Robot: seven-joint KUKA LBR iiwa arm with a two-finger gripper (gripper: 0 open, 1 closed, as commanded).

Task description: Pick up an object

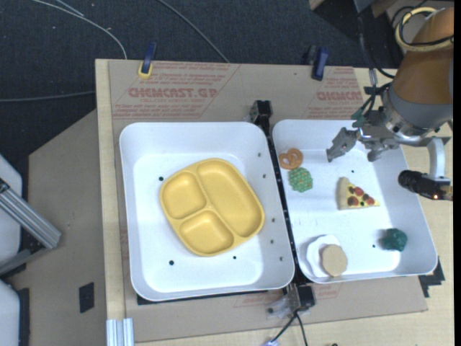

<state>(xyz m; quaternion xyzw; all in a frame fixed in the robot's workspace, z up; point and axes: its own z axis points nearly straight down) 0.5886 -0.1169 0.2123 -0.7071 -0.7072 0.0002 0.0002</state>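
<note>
Camera view had the worktop (108, 193) carrying two bins: left bin (137, 193) held a yellow divided plate (210, 205), right bin (410, 215) held pizza slice (355, 194), green piece (300, 179), pretzel (292, 158). Tool (356, 146) hovered at the right bin's 12 o'clock, fingers apart, nothing between them. Step looked like approach; next move would need centring over one item, then descent.

Even, bright overhead light fills the scene, and the two white bins (137, 193) come out nearly overexposed with only soft, faint shadows. The picture is slightly soft and grainy, and the dark floor (57, 42) keeps little detail.
</note>
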